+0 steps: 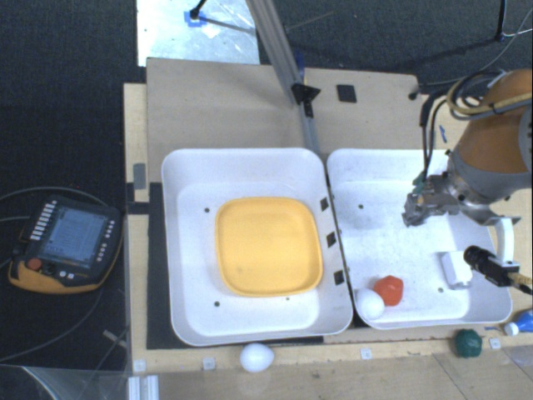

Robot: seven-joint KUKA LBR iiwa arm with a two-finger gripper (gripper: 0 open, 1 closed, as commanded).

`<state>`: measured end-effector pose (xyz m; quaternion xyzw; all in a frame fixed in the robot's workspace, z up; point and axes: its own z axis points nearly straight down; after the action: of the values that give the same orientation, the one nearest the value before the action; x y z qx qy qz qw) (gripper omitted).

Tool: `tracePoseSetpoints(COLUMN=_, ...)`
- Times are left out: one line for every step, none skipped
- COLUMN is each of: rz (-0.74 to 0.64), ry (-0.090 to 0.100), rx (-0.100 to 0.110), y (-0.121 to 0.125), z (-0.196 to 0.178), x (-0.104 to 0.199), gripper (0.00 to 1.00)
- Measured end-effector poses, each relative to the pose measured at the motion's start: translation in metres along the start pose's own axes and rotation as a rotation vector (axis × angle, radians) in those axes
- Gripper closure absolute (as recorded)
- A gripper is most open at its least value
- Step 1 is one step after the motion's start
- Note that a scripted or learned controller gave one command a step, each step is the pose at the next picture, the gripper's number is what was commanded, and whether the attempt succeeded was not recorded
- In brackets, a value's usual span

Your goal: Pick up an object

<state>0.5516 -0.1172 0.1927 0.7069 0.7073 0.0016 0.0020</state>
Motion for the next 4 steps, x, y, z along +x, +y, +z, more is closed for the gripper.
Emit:
tracePoseSetpoints(rz=-0.001, ry=0.000, rx=-0.001, y=-0.003, z=-0.057, x=0.008, gripper=1.00)
tracePoseSetpoints(rz=0.000, ry=0.000, rx=0.002, y=-0.002, z=-0.088, x=0.008, gripper=1.00)
tracePoseSetpoints(rz=-0.003, ry=0.001, rx=0.005, y=0.001, z=-0.073, x=0.052, gripper=1.00)
tracePoseSetpoints(rz=-0.005, ry=0.002, rx=0.004, y=-0.001, z=-0.072, x=0.112, gripper=1.00)
